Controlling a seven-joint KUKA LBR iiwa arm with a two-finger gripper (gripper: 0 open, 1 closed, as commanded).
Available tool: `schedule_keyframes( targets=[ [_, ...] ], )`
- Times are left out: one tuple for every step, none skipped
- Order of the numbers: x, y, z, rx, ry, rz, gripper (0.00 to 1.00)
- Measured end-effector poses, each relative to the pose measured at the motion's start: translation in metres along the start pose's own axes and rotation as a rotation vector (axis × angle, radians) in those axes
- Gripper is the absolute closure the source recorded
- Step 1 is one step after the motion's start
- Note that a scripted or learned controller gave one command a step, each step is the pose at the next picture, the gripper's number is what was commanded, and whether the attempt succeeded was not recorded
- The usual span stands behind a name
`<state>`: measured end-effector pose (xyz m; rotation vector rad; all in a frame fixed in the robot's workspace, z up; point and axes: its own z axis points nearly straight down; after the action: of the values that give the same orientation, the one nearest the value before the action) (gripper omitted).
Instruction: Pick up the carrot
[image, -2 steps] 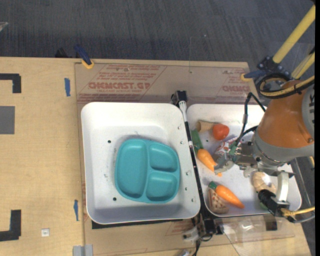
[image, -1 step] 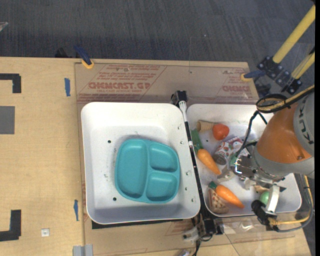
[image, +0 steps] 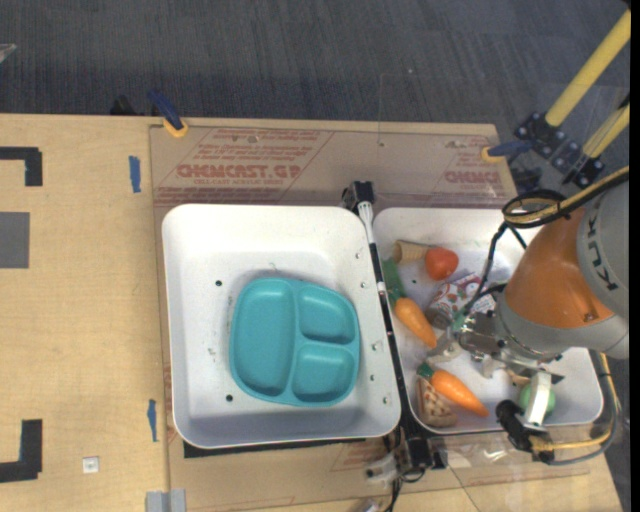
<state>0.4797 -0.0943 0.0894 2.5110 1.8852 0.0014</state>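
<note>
The tool (image: 455, 338) hung low over the right bin (image: 470, 240), at the end of the grey arm with its orange band (image: 556, 285) reaching in from the right. Whether it was apart or together could not be told, since the wrist hid it from above. The carrot (image: 458, 392) lay just below the tool near the bin's front wall, its green top toward the left and its tip toward the right. It rested against a brown speckled item (image: 433, 406). Just to the left of the tool lay a paler orange, carrot-shaped piece (image: 413, 322), slanted, with a green bit (image: 397, 294) at its upper end. A crinkled printed packet (image: 453, 296) sat right behind the tool. Farther back were a red tomato-like piece (image: 441, 263) and a beige cone (image: 408, 250) beside it. The left bin (image: 190, 300) held one teal divided plate (image: 295, 340), lying flat near the middle. Both bins stood side by side on a cardboard sheet (image: 300, 165) laid over the wooden surface (image: 80, 300).
</note>
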Motion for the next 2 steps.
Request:
schedule_keyframes(
  targets=[
    [0.001,0.013,0.000,-0.008,0.007,0.300,0.00],
    [0.098,0.020,-0.098,-0.002,0.008,0.339,0.00]
  ],
)
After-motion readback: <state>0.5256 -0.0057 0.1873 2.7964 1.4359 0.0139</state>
